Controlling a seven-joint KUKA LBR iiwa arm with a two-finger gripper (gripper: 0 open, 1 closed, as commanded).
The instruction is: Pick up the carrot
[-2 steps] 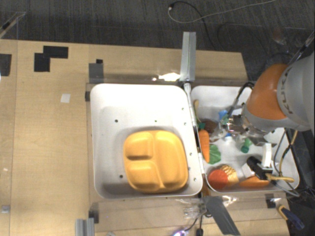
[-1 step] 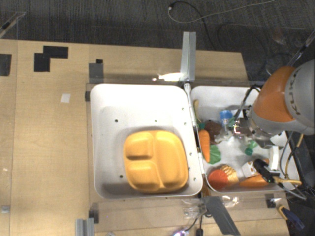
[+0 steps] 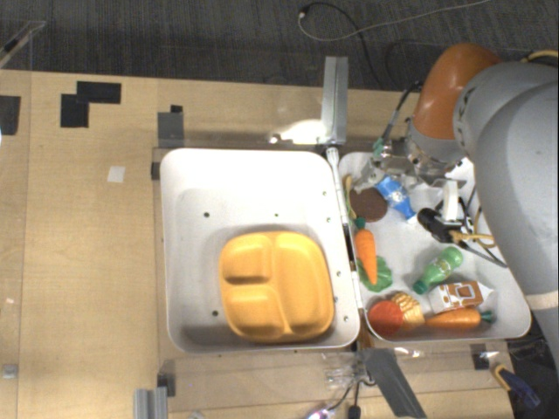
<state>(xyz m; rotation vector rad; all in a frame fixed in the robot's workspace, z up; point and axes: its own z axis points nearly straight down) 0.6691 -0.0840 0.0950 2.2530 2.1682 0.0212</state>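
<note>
the short orange carrot with a green leafy end [image 3: 367, 257] lies against the left wall of the right-hand shallow white bin [image 3: 515, 317], so the two-finger gripper [image 3: 410, 166], its opening impossible to judge, could snag that wall or grab the second longer orange carrot [image 3: 454, 319].

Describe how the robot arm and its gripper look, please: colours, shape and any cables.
The arm is thick, rounded and light grey, with a glossy orange band above the wrist. Below the band sits the gripper, a small block of metal and dark parts. Thin dark cables run along the wrist beside it. No markings or labels can be read on the arm.
</note>
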